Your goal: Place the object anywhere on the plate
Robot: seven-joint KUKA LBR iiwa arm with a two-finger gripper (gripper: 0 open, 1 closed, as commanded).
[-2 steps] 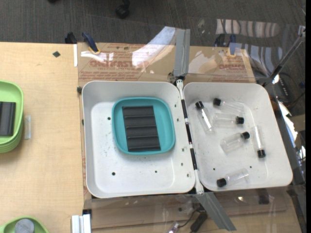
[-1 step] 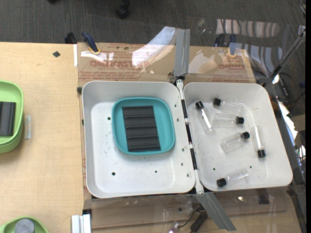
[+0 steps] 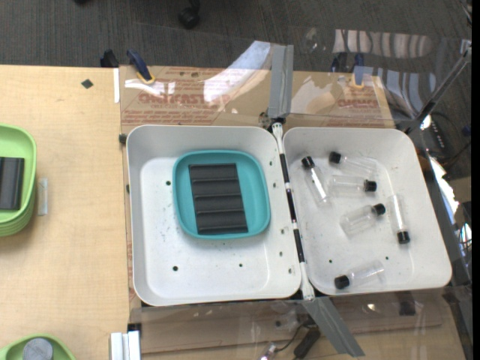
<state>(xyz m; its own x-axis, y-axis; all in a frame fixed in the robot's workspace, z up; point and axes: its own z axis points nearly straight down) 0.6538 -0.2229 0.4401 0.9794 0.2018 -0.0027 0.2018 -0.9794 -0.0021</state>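
Clear vials (image 3: 363,220) with black caps are lying scattered in the right bin (image 3: 420,272), each long axis pointing a different way; round and slick, one is risking rolling off the teal plate (image 3: 257,193) in the left bin (image 3: 150,268); the pincer's state cannot be told

One fixed cam above the counter (image 3: 60,223), looking down at a slant, mid-distance. Both bins in frame: left bin (image 3: 150,276), right bin (image 3: 420,201); floor across the top.
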